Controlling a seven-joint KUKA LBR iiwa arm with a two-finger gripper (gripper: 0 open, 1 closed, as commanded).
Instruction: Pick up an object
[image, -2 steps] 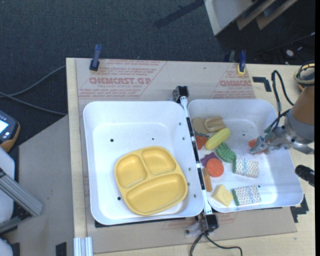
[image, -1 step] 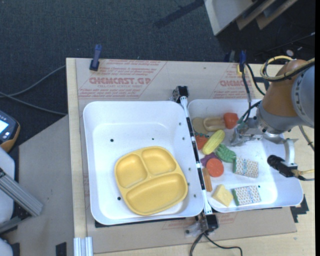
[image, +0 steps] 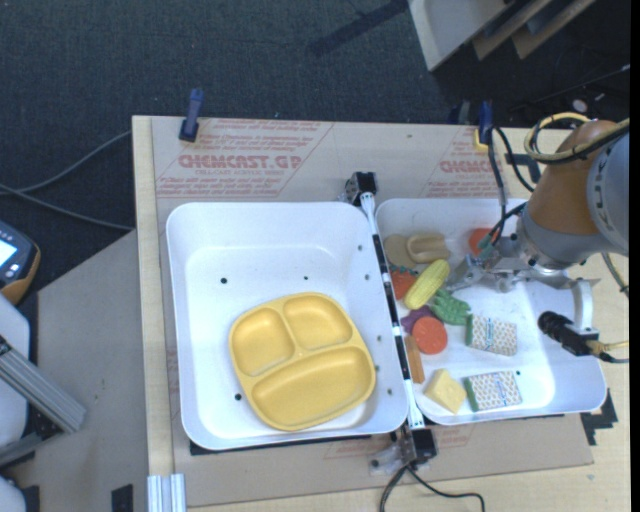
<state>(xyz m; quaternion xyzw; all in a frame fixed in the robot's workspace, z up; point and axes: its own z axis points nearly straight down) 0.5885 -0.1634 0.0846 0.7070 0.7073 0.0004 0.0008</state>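
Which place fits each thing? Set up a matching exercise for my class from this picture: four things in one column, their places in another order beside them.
Things:
1. yellow divided plate
2. corn cob
3. cheese wedge
4. gripper

Places:
A. right bin, near front edge
B. left bin
C. over right bin, upper part
D. right bin, just left of the gripper

Pairs: 1-B, 2-D, 3-A, 4-C

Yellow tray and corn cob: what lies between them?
In the camera view, between the yellow tray in the left bin and the corn cob in the right bin run the two bins' adjoining rims, plus an orange piece beside the corn.
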